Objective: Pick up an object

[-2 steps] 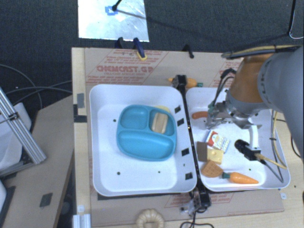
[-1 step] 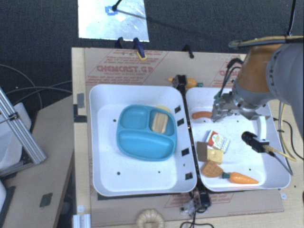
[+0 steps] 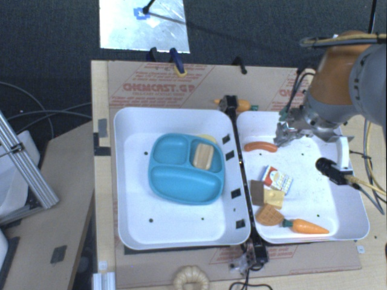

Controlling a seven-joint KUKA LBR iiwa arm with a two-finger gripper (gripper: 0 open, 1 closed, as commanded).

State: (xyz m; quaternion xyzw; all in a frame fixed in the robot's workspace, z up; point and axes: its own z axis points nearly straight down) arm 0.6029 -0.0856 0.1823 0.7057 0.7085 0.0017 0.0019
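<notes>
Pincer (image 3: pixel 284 133), grip unreadable, hovers beside one sausage (image 3: pixel 260 146); one carrot (image 3: pixel 308 226), two bins (image 3: pixel 175 116).

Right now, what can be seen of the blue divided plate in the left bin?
The blue divided plate looks like matte plastic, rounded in outline, with low ridges splitting it into one large lower compartment and two smaller upper ones. It lies flat, right way up, on the floor of the left bin, a little right of the bin's centre. A tan bread-like slice rests in its upper right compartment. A pale yellow item peeks out at its upper right rim.
</notes>
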